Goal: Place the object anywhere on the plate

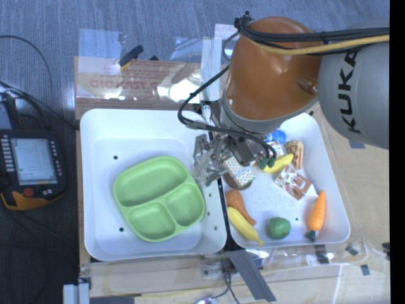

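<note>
I'm over the bin divider just right of the green plate (159, 198), my gripper (212, 160) jaw state unreadable, patterned object (239, 173) right beside my fingers but not visibly clamped, so risk: it drops short of the plate, into the toy clutter.

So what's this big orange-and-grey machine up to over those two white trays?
A robot arm reaches in over two white bins. Its gripper hangs above the divide between them, beside a small patterned item. The green plate sits in the left bin. Toy foods lie in the right bin: a carrot, a banana, a green fruit.
</note>
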Robot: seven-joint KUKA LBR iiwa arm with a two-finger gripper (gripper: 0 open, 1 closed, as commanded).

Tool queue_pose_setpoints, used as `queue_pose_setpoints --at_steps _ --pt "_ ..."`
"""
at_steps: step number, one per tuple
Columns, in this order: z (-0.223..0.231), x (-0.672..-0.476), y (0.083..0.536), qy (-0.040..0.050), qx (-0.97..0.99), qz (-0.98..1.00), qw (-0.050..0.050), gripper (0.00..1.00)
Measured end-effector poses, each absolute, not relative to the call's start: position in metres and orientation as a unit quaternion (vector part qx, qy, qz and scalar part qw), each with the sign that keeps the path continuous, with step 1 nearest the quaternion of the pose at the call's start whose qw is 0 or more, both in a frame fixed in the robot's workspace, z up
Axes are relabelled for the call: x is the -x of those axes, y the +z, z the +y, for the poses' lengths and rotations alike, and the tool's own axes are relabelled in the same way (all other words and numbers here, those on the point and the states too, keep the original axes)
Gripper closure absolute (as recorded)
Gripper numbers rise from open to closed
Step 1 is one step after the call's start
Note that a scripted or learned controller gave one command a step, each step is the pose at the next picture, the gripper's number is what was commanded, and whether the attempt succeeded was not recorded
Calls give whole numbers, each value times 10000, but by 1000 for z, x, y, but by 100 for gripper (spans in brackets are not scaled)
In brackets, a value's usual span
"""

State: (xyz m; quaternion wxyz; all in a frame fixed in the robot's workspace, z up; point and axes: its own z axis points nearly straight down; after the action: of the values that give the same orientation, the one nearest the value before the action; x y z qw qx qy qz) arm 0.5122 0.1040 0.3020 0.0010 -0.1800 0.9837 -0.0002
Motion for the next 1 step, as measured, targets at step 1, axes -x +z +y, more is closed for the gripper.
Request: queue_pose_setpoints --at_steps 1 --pt "127 -580 305 5 1803 9836 11 100"
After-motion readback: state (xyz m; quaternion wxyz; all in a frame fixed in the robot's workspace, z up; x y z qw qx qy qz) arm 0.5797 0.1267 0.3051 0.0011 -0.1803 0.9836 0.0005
